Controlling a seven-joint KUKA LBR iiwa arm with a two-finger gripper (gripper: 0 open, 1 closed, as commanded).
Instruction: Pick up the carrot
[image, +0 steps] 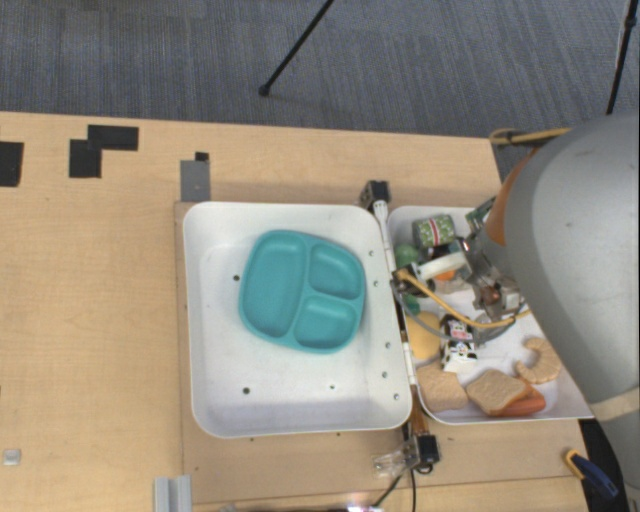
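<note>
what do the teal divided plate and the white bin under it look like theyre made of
The teal divided plate looks like moulded plastic: uniform colour, smooth rounded compartment ridges, a soft satin sheen. The left white bin also seems to be plastic, possibly thin formed sheet: rounded corners, a raised rolled rim, a matte-to-satin surface with small dark holes or fasteners. Enamelled metal cannot be ruled out from this view.

A teal divided plate (301, 290) lies in the white left bin (215, 400). The right bin (575, 405) holds tan bread slices (495, 390), an orange-red carrot (528, 404) and a green-labelled can (434, 231). The arm (585, 250) is grey.
</note>
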